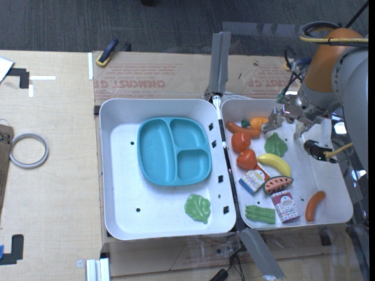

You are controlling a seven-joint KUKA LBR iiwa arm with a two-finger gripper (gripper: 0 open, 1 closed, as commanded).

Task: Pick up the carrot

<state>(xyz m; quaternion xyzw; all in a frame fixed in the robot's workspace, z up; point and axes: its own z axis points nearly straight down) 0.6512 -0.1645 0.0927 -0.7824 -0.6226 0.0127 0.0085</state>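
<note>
The carrot point(244, 129) is a slim orange-red piece lying flat at the back left of the right bin point(334, 215), next to a small orange fruit point(256, 122). My gripper point(287, 123) hangs over the back of that bin, just right of the carrot and the orange fruit. Its two fingers point(273, 120) are spread apart, open, with nothing between them. The left finger is close to the orange fruit; I cannot tell if it touches it.
The right bin also holds two red tomatoes point(241, 140), a green leaf point(275, 144), a banana point(275, 163), a watermelon slice point(278, 184), small boxes point(285, 206), a green bean pod point(259, 213) and a sausage point(314, 205). The left bin point(117, 174) holds a blue divided plate point(174, 151) and a lettuce piece point(198, 207).
</note>
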